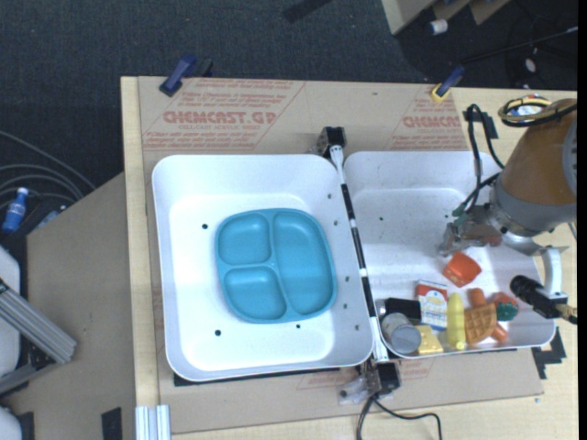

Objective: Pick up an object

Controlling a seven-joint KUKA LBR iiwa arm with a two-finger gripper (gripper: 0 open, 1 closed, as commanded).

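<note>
Two white bins on a bench
The gripper (461,238) sits just above an orange block (462,269); a blue plate (275,264) lies in the left bin (174,246).

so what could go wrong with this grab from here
The gripper sits just above the orange block, which lies apart from the crowded pile of small toys in the right white bin. It may close off-centre and push the block away, or drag it into the pile.

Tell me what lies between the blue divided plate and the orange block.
In the camera view, between the blue divided plate and the orange block: the bins' adjoining rims, then bare white floor.
</note>
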